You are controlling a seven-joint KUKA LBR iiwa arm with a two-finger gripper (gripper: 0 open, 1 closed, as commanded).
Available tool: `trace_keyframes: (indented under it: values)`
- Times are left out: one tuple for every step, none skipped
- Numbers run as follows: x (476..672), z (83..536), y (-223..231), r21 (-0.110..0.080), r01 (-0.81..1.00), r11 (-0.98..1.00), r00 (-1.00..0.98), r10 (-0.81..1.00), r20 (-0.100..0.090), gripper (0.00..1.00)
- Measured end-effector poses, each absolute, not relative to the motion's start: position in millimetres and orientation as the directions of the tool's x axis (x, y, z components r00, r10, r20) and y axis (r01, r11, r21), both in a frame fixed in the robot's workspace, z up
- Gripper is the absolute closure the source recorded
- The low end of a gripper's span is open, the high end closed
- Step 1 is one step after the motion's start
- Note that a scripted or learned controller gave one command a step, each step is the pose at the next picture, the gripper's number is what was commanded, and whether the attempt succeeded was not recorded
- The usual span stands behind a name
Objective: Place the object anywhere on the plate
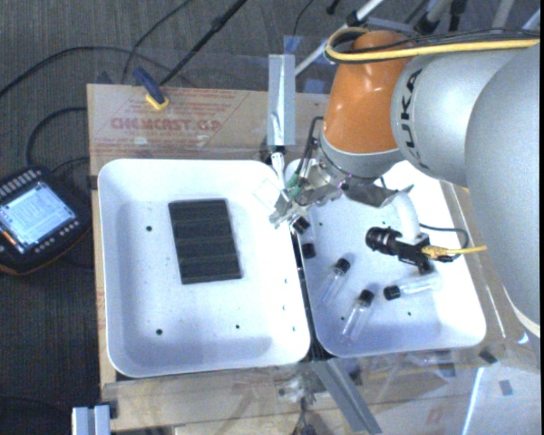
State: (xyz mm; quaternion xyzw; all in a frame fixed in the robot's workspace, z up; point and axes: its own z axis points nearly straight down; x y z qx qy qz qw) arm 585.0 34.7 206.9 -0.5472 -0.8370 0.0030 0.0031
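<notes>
Hovering over the seam between the two bins, in the upper middle of the frame, the gripper (288, 208) is blurred and partly covered by the arm (453, 71). I cannot tell whether it is apart or together, and I cannot tell whether it carries anything. The plate (204, 240), dark and ribbed, lies flat in the middle of the left bin (127, 333), to the lower left of the gripper and well apart from it. The tubes (335, 279), which I take for the objects of the task, lie in the right bin (453, 324), at the centre right of the frame.

To do this step well, I think the arm should first make sure that a tube is really clamped (many tries miss). It should then travel to the lower left until it is over the middle of the plate, and come low before letting go. A round tube dropped from high may roll off the ribs.

By my count there are two bins, one plate and three clear tubes with black caps. There is also one small black piece (306, 248) near the left wall of the right bin, perhaps a loose cap.
</notes>
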Motion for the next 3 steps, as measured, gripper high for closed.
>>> trace_keyframes:
  values:
    - [554.3, 299.7, 142.0, -0.007, 0.896, 0.444, -0.444, 0.896, 0.001, 1.0]
    - [548.6, 345.1, 185.1, -0.008, 0.864, 0.504, -0.504, 0.864, -0.002, 1.0]
    - [578.3, 364.4, 182.6, -0.007, 0.775, 0.631, -0.631, 0.775, -0.001, 1.0]
